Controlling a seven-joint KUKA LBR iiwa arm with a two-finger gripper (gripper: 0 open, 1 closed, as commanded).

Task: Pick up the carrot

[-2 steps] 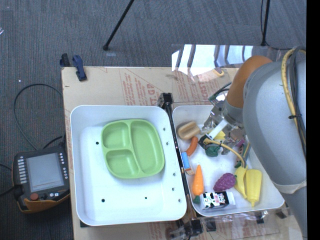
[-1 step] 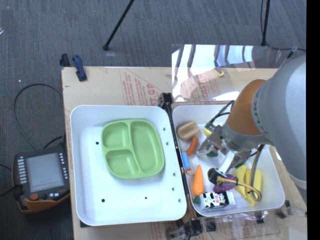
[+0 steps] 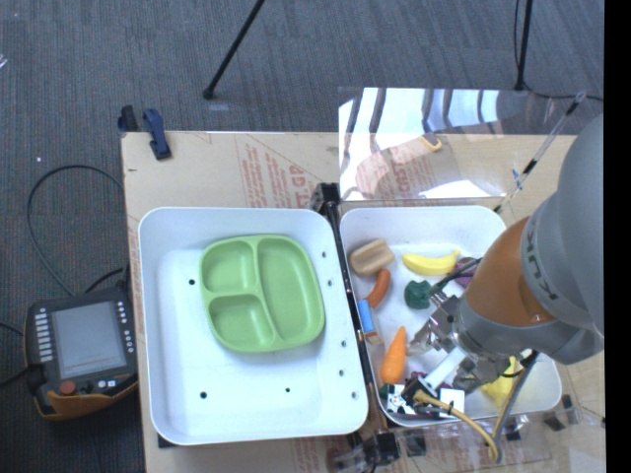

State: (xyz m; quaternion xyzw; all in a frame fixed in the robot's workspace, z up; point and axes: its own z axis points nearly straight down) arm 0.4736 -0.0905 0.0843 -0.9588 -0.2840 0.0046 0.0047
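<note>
The carrot (image 3: 394, 355) is an orange cone lying in the right bin (image 3: 493, 220), close to the bin's left wall, with its thin tip pointing to the far side. My gripper (image 3: 434, 335) hangs low over the same bin, just right of the carrot and very near it. Nothing shows the carrot being held; it rests on the bin floor. The grey arm with its orange band (image 3: 513, 284) covers the bin's right half.
Also in the right bin are a brown bread roll (image 3: 371, 255), a banana (image 3: 431, 261), an orange-red sausage (image 3: 379, 287), a dark green item (image 3: 418, 293), a small blue piece (image 3: 365, 315) and a yellow item (image 3: 501, 384). The left bin (image 3: 168, 363) holds a green divided plate (image 3: 262, 292).
</note>
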